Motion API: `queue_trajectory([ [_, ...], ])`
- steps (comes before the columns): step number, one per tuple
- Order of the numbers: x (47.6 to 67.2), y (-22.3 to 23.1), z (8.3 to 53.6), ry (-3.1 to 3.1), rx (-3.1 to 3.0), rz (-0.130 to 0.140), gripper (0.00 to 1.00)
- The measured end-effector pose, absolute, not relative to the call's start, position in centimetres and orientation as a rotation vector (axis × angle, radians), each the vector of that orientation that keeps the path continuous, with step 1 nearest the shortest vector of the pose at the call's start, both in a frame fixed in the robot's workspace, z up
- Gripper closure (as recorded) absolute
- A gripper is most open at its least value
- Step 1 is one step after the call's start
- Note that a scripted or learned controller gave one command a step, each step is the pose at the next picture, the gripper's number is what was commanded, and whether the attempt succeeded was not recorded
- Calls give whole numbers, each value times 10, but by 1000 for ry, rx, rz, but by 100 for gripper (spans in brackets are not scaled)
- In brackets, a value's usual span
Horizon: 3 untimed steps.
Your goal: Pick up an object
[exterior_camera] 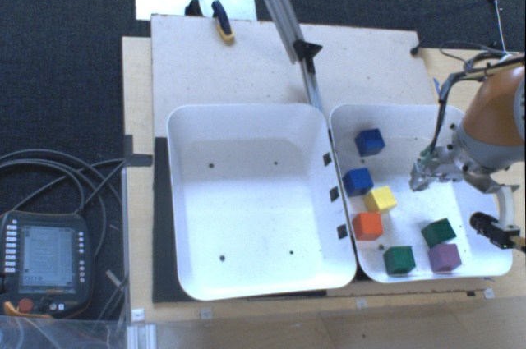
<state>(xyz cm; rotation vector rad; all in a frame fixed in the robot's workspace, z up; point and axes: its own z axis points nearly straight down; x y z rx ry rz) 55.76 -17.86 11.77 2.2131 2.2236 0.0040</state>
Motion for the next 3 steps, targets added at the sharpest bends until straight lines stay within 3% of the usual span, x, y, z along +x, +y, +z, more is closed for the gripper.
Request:
queue_trajectory([
  [2,565,-189,222,2221,2211,6,100],
  [3,570,-136,218,2232,2210,4,100],
])
